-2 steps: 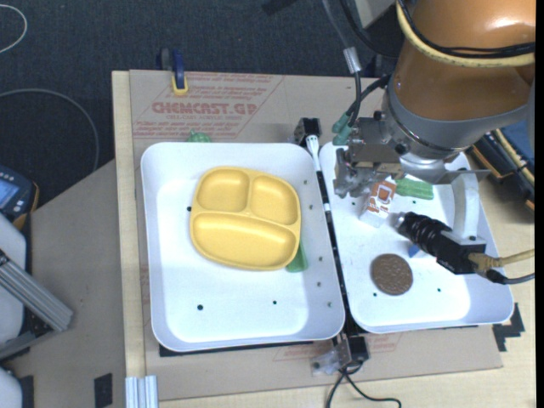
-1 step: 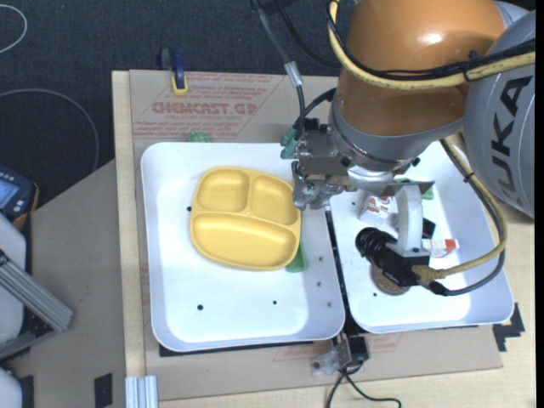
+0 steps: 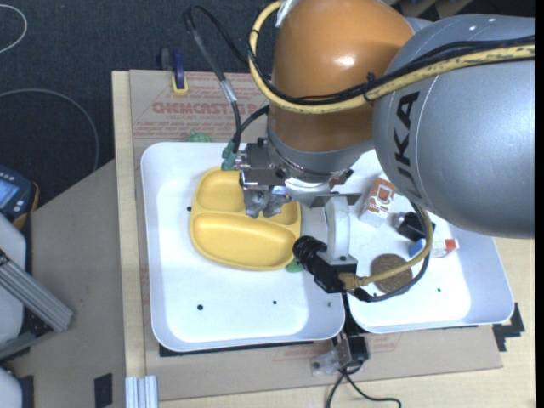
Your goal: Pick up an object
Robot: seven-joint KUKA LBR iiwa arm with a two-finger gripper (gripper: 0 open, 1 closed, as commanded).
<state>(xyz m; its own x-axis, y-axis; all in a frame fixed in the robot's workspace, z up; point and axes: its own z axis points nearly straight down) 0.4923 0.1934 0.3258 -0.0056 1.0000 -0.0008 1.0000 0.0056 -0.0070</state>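
Arm: your grey arm [image 3: 459, 117] comes in from the right and covers much of the frame, with its orange band [image 3: 340, 49] swelling directly above the claw.
Claw: you see the claw [image 3: 259, 195] low over the left bin, its metal wrist parts pressed against the yellow things; you cannot tell how its fingers stand, because the wrist hides them.
Yellow dish: the nearer yellow dish [image 3: 238, 240] lies just below and a little left of the claw, flat on the bin floor, hollow side up.
Second yellow piece: another yellow piece [image 3: 217, 189] sits just left of the claw, touching the dish along its far edge; whether the claw grips either one, you cannot tell.
Green bits: a small green thing [image 3: 229, 153] peeks out above-left of the claw, and a green sliver [image 3: 293, 266] shows below-right of it, at the dish's edge.
Left bin: the claw hangs over the upper right part of this bin [image 3: 170, 296].
Right bin: this bin [image 3: 476, 304] lies to the claw's right, touching the left one.
Carton: a small orange and white carton [image 3: 378, 201] lies right of the claw in the right bin.
Brown disc: a round brown disc [image 3: 393, 272] lies below-right of the claw, well apart from it.
Cable: a yellow cable [image 3: 280, 92] loops around the orange band above the claw.
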